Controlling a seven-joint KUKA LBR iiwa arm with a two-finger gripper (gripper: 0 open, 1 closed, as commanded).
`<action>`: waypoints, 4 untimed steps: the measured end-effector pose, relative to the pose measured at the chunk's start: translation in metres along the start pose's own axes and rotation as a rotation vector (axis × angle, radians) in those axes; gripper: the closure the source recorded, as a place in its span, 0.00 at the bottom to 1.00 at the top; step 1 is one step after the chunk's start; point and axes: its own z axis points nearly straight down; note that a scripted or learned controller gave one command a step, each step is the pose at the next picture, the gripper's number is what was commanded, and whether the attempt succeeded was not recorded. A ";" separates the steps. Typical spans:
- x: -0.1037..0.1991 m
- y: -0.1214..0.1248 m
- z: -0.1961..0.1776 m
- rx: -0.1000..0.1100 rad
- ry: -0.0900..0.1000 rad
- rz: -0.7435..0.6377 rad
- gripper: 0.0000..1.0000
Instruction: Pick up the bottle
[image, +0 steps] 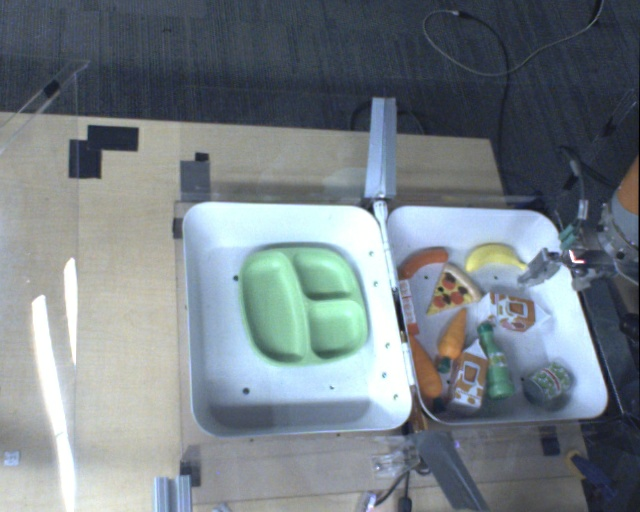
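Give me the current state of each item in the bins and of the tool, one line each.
Green bottle: lying in the right bin, not gripped.
Tool: above the right bin's far right side, nothing visibly held; finger state unclear.
Green divided tray: flat in the left bin, compartments bare.
Pizza slice: flat.
Carrot: on its side.
Banana: lying by the far wall.

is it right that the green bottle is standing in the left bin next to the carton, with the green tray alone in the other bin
Not quite. The camera view shows the green bottle in the right bin, next to the carton. The green tray sits alone in the left bin.
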 end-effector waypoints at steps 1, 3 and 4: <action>0.030 -0.040 0.090 -0.030 -0.015 -0.197 0.00; 0.076 -0.060 0.093 -0.004 -0.002 -0.386 0.00; 0.077 -0.057 0.082 -0.010 -0.004 -0.387 1.00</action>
